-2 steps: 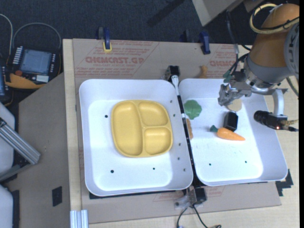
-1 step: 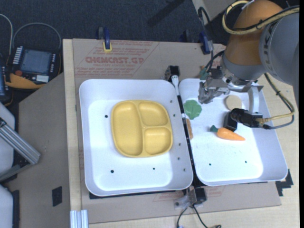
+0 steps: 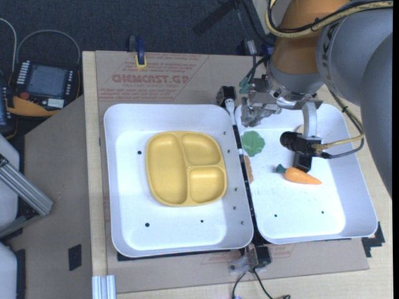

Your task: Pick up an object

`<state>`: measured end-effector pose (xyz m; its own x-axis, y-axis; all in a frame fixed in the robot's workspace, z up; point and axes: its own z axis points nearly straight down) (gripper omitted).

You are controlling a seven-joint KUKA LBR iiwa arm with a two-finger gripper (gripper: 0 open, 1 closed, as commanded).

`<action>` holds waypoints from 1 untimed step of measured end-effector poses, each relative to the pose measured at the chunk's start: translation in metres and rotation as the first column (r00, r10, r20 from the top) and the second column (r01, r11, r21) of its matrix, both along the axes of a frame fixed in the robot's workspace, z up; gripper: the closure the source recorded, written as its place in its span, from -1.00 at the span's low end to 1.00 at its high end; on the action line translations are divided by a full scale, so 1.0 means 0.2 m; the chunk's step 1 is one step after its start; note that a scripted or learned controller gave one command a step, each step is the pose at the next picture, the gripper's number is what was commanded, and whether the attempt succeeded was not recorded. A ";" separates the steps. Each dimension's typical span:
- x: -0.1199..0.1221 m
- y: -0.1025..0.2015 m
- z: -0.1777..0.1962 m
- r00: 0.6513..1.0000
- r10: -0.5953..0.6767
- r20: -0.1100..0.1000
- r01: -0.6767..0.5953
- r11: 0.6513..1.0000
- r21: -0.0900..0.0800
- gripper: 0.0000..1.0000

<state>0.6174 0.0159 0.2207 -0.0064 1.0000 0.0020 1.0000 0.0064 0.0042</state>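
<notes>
Nearest us, the left bin (image 3: 124,229) holds a yellow divided plate (image 3: 186,167), well apart from any action. In the right bin (image 3: 330,223) we see a toy carrot (image 3: 302,177) lying flat, and beyond it a green leafy toy (image 3: 253,143) close to the dividing wall. Farther back the gripper (image 3: 254,116) hangs just above that green piece; we cannot tell from here how it is set. Our worry: the green piece is flat and close to the wall, so a descent could catch the rim or slide off it. The black attachment (image 3: 300,147) beside the carrot might nudge it.
</notes>
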 end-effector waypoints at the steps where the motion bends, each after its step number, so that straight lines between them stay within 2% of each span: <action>1: 0.05 0.27 0.05 1.000 0.000 0.000 0.000 1.000 0.000 1.00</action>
